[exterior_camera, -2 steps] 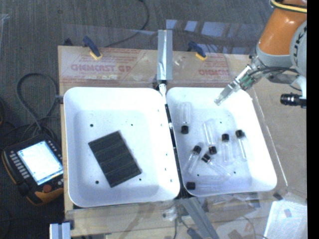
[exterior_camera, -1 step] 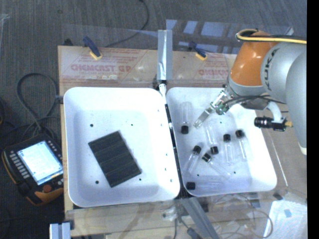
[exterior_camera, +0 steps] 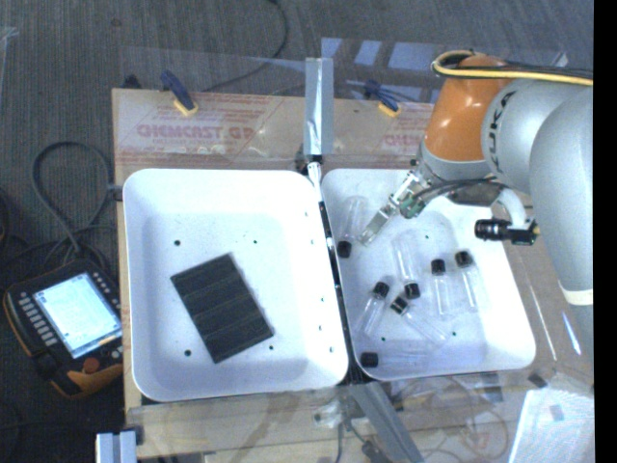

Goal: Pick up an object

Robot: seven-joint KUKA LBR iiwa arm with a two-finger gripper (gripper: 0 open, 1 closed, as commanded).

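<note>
From above we see the pincer (exterior_camera: 371,228) low over the upper left part of the right bin (exterior_camera: 501,347); we cannot tell its state. We count about six clear vials with black caps in that bin. One vial (exterior_camera: 355,212) lies just beside the pincer tip, toward the bin's back wall. Four vials (exterior_camera: 416,292) are scattered below and right of the pincer, near it. A lone black cap (exterior_camera: 368,360) sits well below it. In the left bin (exterior_camera: 145,287), well left of the pincer, lies one dark ribbed slab (exterior_camera: 222,307), tilted. Both bins rest on the surface (exterior_camera: 222,128).
</note>
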